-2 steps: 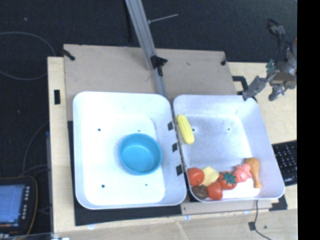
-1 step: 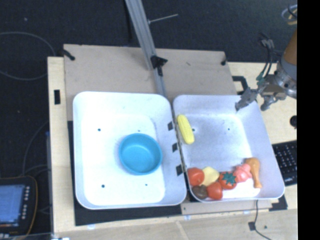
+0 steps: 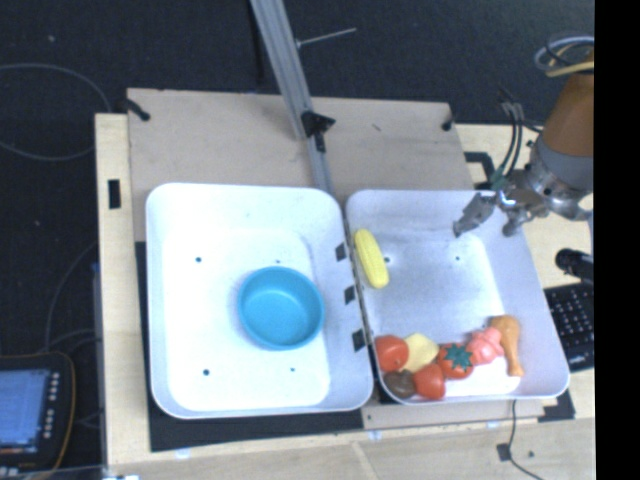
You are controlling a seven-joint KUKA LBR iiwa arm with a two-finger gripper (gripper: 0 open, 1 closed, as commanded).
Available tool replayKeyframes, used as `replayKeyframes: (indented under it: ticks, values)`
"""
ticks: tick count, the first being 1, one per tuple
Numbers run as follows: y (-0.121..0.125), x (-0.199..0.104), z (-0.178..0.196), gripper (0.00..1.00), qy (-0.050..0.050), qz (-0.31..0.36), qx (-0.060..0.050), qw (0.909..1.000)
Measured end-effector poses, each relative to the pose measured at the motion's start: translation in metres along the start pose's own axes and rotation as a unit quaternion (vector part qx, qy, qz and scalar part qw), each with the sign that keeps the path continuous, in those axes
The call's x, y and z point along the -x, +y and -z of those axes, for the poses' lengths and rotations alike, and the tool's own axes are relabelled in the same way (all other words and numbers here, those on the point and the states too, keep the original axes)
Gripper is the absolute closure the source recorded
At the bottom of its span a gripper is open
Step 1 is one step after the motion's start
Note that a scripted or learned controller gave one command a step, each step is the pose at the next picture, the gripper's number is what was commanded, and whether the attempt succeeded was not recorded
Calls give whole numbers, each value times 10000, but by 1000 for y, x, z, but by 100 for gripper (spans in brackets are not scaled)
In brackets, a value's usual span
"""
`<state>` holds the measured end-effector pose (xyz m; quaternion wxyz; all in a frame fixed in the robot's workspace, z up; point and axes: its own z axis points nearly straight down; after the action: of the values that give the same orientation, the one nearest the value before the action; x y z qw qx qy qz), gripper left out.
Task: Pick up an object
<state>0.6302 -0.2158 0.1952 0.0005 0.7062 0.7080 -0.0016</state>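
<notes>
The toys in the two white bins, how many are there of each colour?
Blue: 1, the round blue plastic bowl in the left bin.
Yellow: 2, the yellow toy corn cob and a small yellow toy in the right bin.
Red: 3, the red toys.
Pink: 1.
Orange: 1.
Brown: 1.
Total: 9, though the pile overlaps.

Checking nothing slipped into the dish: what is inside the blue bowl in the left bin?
The blue bowl shows just its own blue inner surface. It sits alone in the left bin. Whatever lies beneath the bowl is covered.
</notes>
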Motion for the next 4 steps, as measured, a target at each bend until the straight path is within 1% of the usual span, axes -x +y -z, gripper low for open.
replayKeyframes:
  ticks: [1, 2, 3, 4]
  values:
    - [3, 10, -48, 0, -2, -24, -6, 10000]
    - [5, 11, -30, 100, -24, -14, 59, 10000]
    - [11, 11, 37, 100, 9, 12, 57, 10000]
    - [12, 12, 72, 100, 10, 28, 46, 10000]
